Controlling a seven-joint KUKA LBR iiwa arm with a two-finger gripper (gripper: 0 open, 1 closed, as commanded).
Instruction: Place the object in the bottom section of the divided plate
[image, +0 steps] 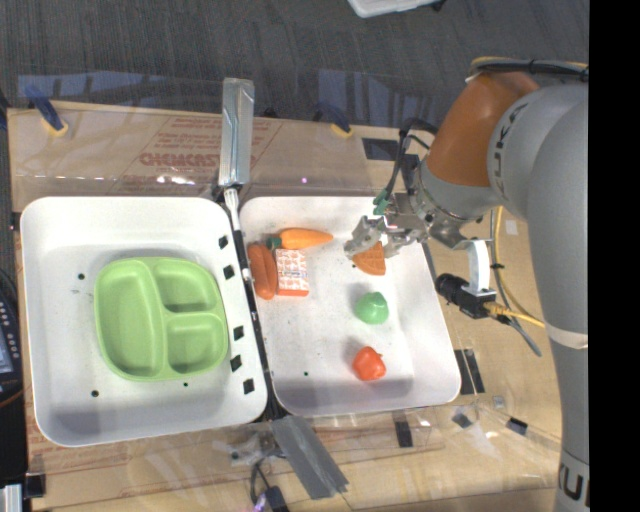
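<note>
Camera view: the orange wedge-shaped piece (371, 261) lies in the right bin (425, 385), near its far right corner. The pincer (372, 238) sits directly over it, touching or nearly so; whether its tips are spread or have closed on the piece I cannot tell. The green divided plate (160, 318) rests in the left bin (50, 420), well apart to the left, so the carry must cross the wall between the bins to reach the plate's bottom section.
</note>
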